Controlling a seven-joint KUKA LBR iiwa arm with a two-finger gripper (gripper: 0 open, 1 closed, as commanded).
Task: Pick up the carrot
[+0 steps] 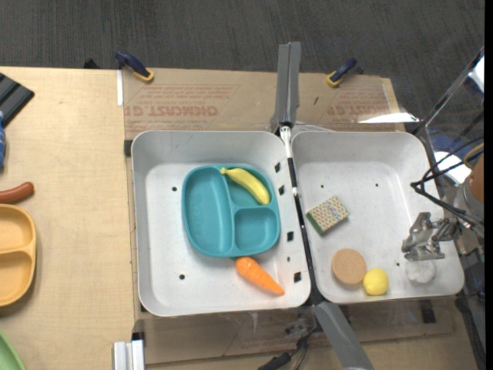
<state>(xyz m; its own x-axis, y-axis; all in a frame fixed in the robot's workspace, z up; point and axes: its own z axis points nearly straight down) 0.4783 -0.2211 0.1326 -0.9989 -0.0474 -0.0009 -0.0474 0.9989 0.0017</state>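
Carrot [259,276] lies in left bin [154,230], near front wall, just below teal divided plate [208,214]. Long axis runs diagonal: thick end upper-left, tip lower-right. Gripper [424,241] sits over right bin [385,160], far right side; finger state: cannot tell. Carrot lies well left of gripper, across bin divider. Cardboard behind bins carries red print, reversed, not reliably legible.

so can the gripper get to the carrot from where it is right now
Probably yes. The carrot lies bare on the left bin's floor, just below the teal divided plate, with nothing on top. The gripper sits over the right bin and must cross the divider.
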